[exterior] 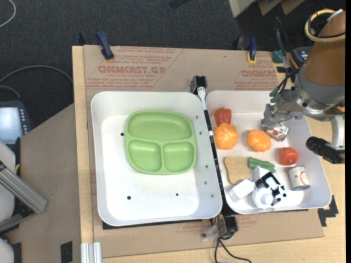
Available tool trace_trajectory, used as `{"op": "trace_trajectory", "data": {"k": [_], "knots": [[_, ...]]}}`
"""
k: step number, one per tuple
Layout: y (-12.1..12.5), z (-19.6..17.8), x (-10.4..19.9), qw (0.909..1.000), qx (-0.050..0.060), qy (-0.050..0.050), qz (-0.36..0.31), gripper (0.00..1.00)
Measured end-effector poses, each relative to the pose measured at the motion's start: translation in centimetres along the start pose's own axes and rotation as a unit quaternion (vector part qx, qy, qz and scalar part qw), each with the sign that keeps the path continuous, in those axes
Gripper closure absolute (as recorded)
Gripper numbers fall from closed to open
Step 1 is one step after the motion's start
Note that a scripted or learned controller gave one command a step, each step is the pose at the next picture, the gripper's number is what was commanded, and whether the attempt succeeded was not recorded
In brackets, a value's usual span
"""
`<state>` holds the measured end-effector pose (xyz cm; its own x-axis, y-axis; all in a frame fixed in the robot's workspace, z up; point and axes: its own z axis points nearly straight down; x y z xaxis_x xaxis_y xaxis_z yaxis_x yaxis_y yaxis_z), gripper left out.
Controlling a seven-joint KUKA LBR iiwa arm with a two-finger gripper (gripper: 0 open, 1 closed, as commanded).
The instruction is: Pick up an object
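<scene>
The right bin holds several small items. My gripper hangs low near the bin's far right side, right over a small red and white carton that sits just below it. To the front left of the carton is an orange, with a red tomato to the front right. A larger orange fruit and a red pepper lie by the bin's left wall. The gripper body hides whether it touches the carton.
The left bin carries a green divided plate. In the right bin's front lie a slice of toast, a green pod, a small white can and white and black pieces. A black clamp sits between the bins.
</scene>
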<state>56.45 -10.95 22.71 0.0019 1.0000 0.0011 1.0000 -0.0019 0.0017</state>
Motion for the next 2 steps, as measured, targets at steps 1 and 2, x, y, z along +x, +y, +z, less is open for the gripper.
{"op": "trace_trajectory", "data": {"k": [1, 2], "knots": [[-8.8, -5.0, 5.4, 1.0, 0.002, 0.001, -0.003, 1.0], [-8.4, -10.4, 13.8, 1.0, -0.003, 0.0, -0.005, 1.0]]}}
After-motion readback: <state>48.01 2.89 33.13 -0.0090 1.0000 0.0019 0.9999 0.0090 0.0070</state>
